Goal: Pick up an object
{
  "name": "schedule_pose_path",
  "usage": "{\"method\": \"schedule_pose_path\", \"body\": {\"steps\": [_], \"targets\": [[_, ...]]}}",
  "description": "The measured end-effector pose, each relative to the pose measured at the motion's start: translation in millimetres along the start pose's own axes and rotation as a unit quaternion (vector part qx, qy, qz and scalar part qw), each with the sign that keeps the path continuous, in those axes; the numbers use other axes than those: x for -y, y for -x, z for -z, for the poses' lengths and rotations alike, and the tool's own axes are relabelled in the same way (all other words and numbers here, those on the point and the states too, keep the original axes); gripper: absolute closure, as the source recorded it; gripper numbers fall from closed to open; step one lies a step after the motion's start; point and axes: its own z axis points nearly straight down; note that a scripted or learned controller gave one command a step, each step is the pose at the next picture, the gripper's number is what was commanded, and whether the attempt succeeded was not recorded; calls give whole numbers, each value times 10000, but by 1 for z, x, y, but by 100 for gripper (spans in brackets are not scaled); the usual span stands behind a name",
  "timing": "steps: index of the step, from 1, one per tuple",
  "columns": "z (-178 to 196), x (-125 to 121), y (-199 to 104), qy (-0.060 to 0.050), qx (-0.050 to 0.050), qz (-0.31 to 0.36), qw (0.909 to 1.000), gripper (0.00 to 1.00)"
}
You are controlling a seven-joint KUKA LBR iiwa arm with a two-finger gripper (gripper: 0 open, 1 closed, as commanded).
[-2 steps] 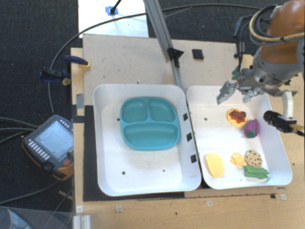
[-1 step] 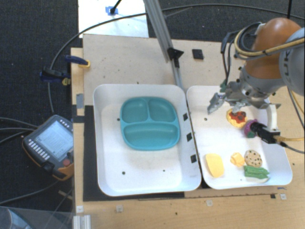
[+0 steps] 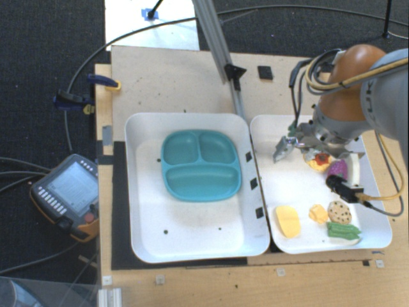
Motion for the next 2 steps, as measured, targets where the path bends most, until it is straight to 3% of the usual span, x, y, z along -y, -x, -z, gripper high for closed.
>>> {"method": "schedule_pose_path", "body": {"steps": [1,2], "targets": [[-46,7,5,-5,-2,1,10000,0],[-33,5,5,25,0,5,10000,100]]}}
